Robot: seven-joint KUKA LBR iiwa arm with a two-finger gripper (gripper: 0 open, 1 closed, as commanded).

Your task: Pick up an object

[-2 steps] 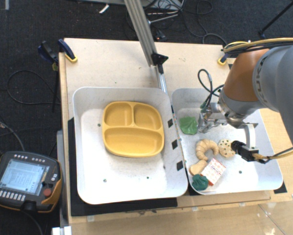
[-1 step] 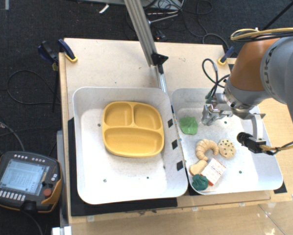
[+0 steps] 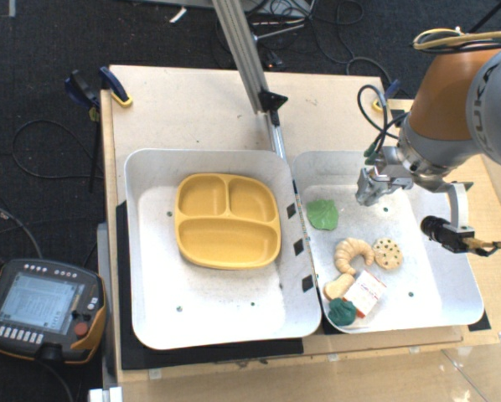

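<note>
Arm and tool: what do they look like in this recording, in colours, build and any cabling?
The arm is grey and rounded, with a broad orange band above the wrist. Black cables loop along its side, with a yellow cable over the top. The tool is a small grey metal unit, and a black and white fitting sticks out beside it.

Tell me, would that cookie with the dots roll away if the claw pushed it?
Probably not. The cookie lies flat in the right bin, so it would likely slide rather than roll. It looks small and thin, so probably light. It nearly touches the croissant, which a push that way might nudge.
</note>
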